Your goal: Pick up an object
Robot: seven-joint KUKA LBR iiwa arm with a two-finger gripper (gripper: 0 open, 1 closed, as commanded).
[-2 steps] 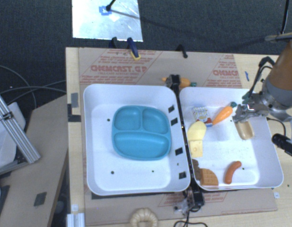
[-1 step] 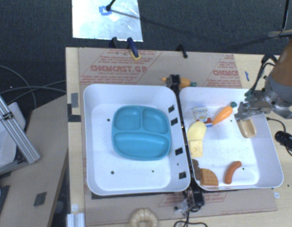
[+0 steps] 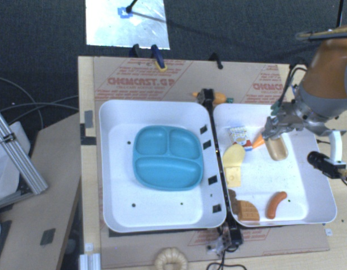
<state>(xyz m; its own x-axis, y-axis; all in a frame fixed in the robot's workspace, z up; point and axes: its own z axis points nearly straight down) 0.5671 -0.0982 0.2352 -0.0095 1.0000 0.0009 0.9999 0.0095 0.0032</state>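
The right bin (image 3: pixel 322 184) holds several toy foods. A tan bread-shaped piece (image 3: pixel 277 149) lies directly under my gripper (image 3: pixel 271 130), which hangs over the bin's upper middle; the piece's top end meets the gripper's tip. I cannot tell if it is gripped. Just left of it are an orange carrot piece (image 3: pixel 257 143) and a white packet (image 3: pixel 238 134). A yellow piece (image 3: pixel 234 154) and a pale slice (image 3: pixel 233 176) lie by the bin's left wall. A reddish sausage (image 3: pixel 275 205) and a brown waffle (image 3: pixel 247 211) rest near the front.
The left bin (image 3: pixel 114 151) carries a blue divided plate (image 3: pixel 167 157). A black divider with clips (image 3: pixel 213 151) runs between the bins. An orange item (image 3: pixel 219 98) sits behind the bins, and a beige ring (image 3: pixel 172 259) lies in front. A black fitting (image 3: pixel 324 165) juts from the arm's right side.
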